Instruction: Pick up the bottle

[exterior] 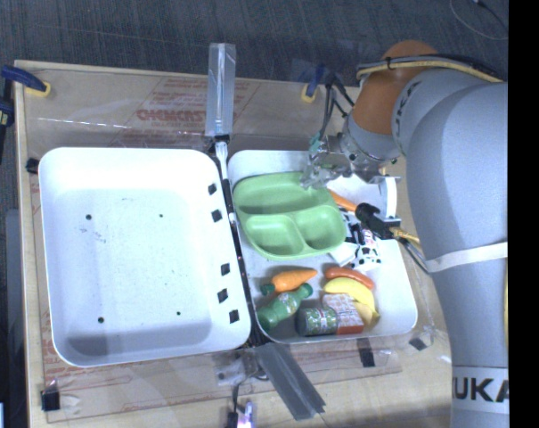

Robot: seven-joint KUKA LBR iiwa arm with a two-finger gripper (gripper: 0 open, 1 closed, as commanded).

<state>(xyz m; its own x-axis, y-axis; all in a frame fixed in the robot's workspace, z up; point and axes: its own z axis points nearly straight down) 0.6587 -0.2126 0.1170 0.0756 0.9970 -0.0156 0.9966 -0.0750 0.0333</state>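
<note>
Above the far edge of the right bin (403, 315): gripper (318, 169), hanging over the back rim of the green divided tray (287, 214).

Gripper state: I cannot tell; the tip is small and blurred against the tray.

Load: I see nothing between the tip and the tray, so I judge the gripper carries nothing.

Bottle location: the green bottle (281, 308) lies on its side at the near end of the same bin, across the tray from the gripper and well apart from it.

Bearing from gripper: toward the near rim and slightly toward the divider between the bins.

Long axis: slanted, running from the near divider side up toward the carrot (293, 279).

Neighbours: the carrot sits just beyond the bottle on the gripper's side; a dark can (321, 321) lies just beside it away from the divider; a banana (358, 297) lies farther that way.

Arm: one arm only, entering from the right.

Left bin (126, 257): plays no part in this move.

Next move, my judgement: I carry the gripper over the tray to the near end, then turn the wrist across the bottle's slant before descending.

Risk, my judgement: the carrot and can leave little room for the fingers.
</note>
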